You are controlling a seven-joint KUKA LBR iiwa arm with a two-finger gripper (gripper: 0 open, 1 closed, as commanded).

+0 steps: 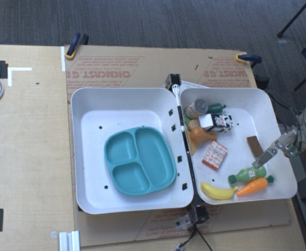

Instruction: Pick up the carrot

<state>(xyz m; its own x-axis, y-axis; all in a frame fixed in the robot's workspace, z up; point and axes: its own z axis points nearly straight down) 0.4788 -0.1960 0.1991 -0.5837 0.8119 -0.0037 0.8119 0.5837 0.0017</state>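
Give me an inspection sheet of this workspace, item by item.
Surface: two white bins side by side on cardboard.
Job's things: carrot in the right bin's near corner, beside a green bottle and banana.
Clutter: teal divided plate in the left bin; small red box, brown block and piled toys in the right.
Grippers: gripper low over the green bottle, holding nothing visible.
Cables: dark cable at the near edge.
Surroundings: grey carpet; blue-yellow clamps.

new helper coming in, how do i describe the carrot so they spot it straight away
Look in the right white bin, at its near right corner. The carrot lies there, between a yellow banana and the rim, just below a green bottle. It is the only orange, tapered piece with a green top.
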